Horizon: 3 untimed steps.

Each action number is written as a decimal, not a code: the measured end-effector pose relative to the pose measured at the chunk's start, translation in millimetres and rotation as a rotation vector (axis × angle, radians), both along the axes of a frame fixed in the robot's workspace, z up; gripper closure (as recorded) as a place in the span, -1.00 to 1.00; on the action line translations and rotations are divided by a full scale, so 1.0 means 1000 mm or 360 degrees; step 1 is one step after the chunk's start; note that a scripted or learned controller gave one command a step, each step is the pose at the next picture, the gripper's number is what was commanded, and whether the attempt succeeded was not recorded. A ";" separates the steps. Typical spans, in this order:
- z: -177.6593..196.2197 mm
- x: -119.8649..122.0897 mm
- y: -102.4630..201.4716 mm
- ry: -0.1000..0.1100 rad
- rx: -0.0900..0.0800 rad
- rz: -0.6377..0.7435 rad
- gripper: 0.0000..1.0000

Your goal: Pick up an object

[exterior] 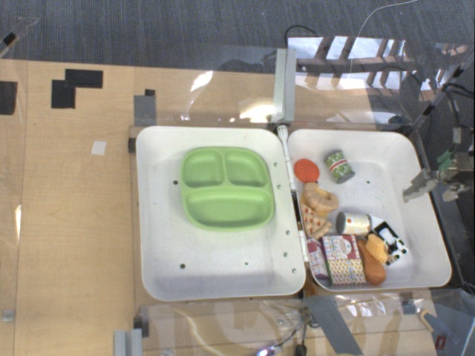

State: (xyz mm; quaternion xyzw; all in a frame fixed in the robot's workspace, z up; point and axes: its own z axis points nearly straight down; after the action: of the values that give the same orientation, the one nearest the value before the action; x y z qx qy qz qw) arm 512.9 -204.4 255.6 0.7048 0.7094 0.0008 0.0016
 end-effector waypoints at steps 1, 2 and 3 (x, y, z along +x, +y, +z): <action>-0.110 -0.011 0.052 0.0004 0.0003 -0.0128 -1.00; -0.112 -0.025 0.029 0.0000 0.0002 -0.0029 -1.00; -0.166 0.034 0.007 -0.0017 -0.0001 -0.0337 -1.00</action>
State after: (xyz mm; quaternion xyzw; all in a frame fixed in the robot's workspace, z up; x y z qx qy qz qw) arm 547.0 -197.3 89.4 0.7758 0.6309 0.0042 0.0056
